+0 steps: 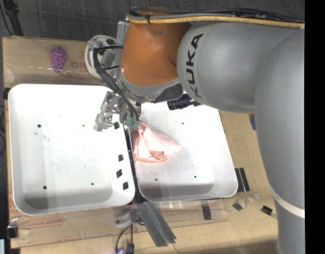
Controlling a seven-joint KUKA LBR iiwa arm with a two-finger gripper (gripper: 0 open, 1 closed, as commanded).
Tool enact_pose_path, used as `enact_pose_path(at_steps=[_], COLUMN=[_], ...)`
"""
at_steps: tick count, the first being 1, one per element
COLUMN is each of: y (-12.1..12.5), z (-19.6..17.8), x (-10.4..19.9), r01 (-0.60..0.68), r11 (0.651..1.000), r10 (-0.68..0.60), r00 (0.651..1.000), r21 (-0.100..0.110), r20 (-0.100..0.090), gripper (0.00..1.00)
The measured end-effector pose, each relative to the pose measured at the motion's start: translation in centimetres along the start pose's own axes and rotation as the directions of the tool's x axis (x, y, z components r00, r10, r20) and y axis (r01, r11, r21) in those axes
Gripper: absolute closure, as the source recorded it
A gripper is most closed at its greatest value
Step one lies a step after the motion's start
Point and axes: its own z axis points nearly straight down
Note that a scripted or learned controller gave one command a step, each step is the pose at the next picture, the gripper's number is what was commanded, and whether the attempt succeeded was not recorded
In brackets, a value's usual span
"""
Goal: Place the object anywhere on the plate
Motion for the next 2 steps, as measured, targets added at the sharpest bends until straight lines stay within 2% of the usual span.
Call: enact_pose_path(at_steps=[1, 2], y=[5.14, 5.12], z=[0.5, 0.5], x=[0.18, 0.17], r01=[0.216, 0.215], r11=[0.976, 0.977], r10=[-0.216, -0.215], r00=[0.976, 0.977], r21=[-0.001, -0.001], r20=[0.001, 0.001], gripper=[1.0, 0.0])
